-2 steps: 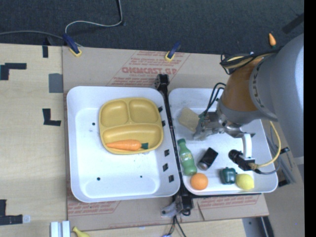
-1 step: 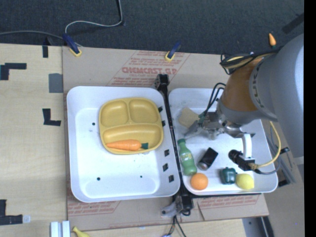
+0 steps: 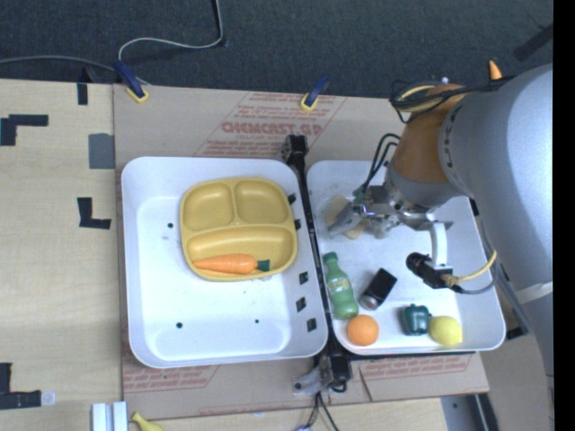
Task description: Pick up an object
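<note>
Two white bins on the worktop. Right bin (image 3: 485, 330): pincer (image 3: 352, 221) low near its far-left corner, over a pale object (image 3: 341, 212), partly hidden; finger state cannot be told. Toward the near edge: green bottle (image 3: 339, 285), black block (image 3: 378, 287), orange (image 3: 362, 329), teal item (image 3: 414, 319), lemon (image 3: 446, 330). Left bin (image 3: 144, 268): yellow tray (image 3: 238, 225), carrot (image 3: 229, 263).
</note>
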Motion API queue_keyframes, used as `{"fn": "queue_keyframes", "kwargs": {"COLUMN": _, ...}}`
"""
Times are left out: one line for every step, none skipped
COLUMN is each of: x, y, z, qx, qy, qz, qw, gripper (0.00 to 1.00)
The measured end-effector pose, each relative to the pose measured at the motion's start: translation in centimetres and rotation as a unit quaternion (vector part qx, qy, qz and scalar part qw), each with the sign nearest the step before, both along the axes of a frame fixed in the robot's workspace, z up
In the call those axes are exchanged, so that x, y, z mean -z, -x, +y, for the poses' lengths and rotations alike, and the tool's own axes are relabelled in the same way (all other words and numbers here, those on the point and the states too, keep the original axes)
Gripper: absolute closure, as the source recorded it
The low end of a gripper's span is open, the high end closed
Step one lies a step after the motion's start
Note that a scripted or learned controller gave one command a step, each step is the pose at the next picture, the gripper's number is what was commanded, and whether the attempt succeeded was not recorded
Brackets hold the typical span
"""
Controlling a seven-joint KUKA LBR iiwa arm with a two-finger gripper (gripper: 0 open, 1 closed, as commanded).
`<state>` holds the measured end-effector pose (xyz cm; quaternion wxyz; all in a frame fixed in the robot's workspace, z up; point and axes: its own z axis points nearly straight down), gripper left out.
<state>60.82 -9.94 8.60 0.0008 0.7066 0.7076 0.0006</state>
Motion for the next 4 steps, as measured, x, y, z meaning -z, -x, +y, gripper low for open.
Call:
{"fn": "queue_keyframes", "kwargs": {"x": 0.1, "y": -5.7, "z": 0.5, "qx": 0.000, "qy": 0.0004, "qz": 0.000, "qw": 1.0000, "gripper": 0.00}}
{"fn": "queue_keyframes", "kwargs": {"x": -0.9, "y": -5.7, "z": 0.4, "qx": -0.001, "qy": 0.0019, "qz": 0.000, "qw": 1.0000, "gripper": 1.00}}
{"fn": "queue_keyframes", "kwargs": {"x": -0.9, "y": -5.7, "z": 0.4, "qx": -0.001, "qy": 0.0018, "qz": 0.001, "qw": 1.0000, "gripper": 0.00}}
{"fn": "queue_keyframes", "kwargs": {"x": 0.0, "y": -1.5, "z": -1.1, "qx": 0.000, "qy": 0.0007, "qz": 0.000, "qw": 1.0000, "gripper": 0.00}}
